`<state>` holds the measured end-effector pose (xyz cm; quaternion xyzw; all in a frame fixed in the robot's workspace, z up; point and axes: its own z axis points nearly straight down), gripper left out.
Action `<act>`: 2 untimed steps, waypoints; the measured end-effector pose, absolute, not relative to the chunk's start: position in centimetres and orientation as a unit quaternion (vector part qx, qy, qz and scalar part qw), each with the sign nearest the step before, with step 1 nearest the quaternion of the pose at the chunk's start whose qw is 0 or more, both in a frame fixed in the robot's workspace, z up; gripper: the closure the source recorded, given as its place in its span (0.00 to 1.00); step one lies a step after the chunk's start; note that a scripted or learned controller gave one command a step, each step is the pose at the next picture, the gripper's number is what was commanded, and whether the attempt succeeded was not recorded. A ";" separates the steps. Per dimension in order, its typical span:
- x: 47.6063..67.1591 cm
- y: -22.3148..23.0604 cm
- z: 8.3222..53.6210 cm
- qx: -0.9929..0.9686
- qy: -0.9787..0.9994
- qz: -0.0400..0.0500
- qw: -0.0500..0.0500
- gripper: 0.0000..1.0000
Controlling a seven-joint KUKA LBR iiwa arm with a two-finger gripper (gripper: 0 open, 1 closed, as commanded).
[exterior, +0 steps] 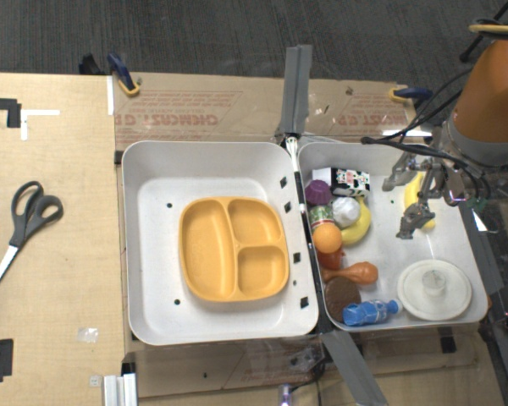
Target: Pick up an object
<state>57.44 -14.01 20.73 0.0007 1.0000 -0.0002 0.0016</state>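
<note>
Hovering over the back-right part of the shallow white right-hand bin [474,252], the grey two-finger hand [411,200] is seen low above the bin floor, with something yellow [416,194] partly hidden behind it. Nothing can clearly be made out between its fingers, so no grip is claimed, and how far open they stand can't be told from this angle tbh. That spot was probably picked because it's the roomier side of the bin.

No one target is named by the task, so any of the bin's contents would do. Most of the stuff is bunched along the left wall: a purple rounded piece [318,192], a small black-and-white printed box [351,178], a whitish ball [346,211] lying against a yellow curved piece [359,223], an orange ball [327,238], an orange club-shaped toy [356,271], a brown round lump [341,295] and a blue plastic bottle [370,312] on its side. A round white lid-like disc [435,288] sits in the front-right corner, just in front of the hand.

That left-wall pile is packed tight, pieces touching, so clean finger room there looks poor. The yellow thing by the hand looks like the easier pick.

The shallow white left-hand bin [144,252] carries an orange three-compartment plastic tray [234,248]. Black-handled scissors [24,223] lie well off on the wooden surface [51,159], out of the way
</note>
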 end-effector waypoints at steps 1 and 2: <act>51.4 -10.3 9.2 -0.018 1.000 0.000 0.002 0.00; 52.5 -18.0 15.9 -0.049 0.999 -0.001 0.002 0.00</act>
